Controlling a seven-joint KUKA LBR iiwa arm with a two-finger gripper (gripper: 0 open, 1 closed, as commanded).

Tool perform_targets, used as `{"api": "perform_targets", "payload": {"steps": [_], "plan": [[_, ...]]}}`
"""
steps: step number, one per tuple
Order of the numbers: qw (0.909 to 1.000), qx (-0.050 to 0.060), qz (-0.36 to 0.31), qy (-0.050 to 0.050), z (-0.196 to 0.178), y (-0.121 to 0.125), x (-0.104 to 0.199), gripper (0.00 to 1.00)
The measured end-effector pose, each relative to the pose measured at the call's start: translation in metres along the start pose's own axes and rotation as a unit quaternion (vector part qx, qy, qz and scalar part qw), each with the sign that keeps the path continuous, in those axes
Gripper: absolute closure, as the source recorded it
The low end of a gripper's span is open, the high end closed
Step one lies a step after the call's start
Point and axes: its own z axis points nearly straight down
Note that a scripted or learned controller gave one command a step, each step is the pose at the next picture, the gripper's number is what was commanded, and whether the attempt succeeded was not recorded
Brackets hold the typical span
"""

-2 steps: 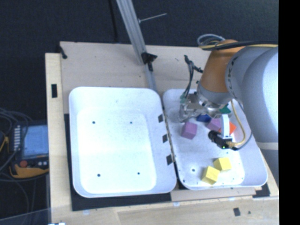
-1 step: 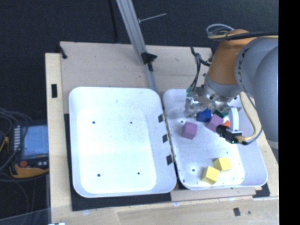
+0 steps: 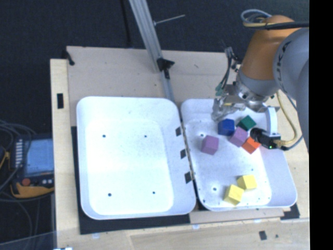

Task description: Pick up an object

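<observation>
Metal 2-finger gripper (image 3: 225, 110) sits low over right shallow white plastic bin (image 3: 276, 189), just above small blue cube (image 3: 226, 127); contact unclear. Nothing seen betw it and cube. Nearby: green cube (image 3: 246, 123), 2 purple cubes (image 3: 209, 144), orange cube (image 3: 251, 145), 2 yellow cubes (image 3: 246, 182).

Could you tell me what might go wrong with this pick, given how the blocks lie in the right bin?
The gripper hangs just above the blue block, which sits tight against a purple block, with green and orange blocks close by. Coming down, it may push neighbours aside or pinch two at once. The cluster also lies near the right bin's far wall, so a finger might catch the rim.
</observation>
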Motion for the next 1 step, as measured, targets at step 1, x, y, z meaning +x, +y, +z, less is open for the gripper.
{"api": "perform_targets", "payload": {"steps": [1], "plan": [[1.0,0.002,-0.003,0.002,-0.0146,0.0084,0.0598,1.0]]}}
